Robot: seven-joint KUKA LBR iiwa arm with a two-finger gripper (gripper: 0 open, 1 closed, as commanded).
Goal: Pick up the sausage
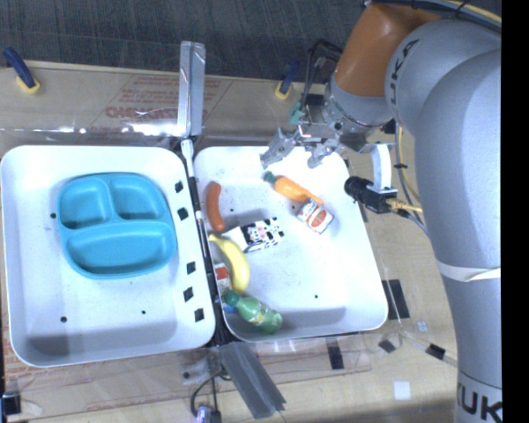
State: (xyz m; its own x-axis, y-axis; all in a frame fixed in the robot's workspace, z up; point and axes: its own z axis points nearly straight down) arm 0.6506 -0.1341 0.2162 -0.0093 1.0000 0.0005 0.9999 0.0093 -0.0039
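The sausage [214, 205], reddish-brown and slim, lies near the left wall of the right bin [357, 280], upright along the divider. My gripper [297, 149] hovers over the bin's far edge, up and to the right of the sausage and well apart from it. Its two fingers [276, 152] are spread open with nothing between them. A carrot [291, 188] lies just below the gripper.
In the right bin there are also a small red can [318, 218], a black-and-white carton [261, 234], a banana [233, 261] and a green bottle [255, 314]. The left bin [26, 307] holds a blue divided plate [116, 224].
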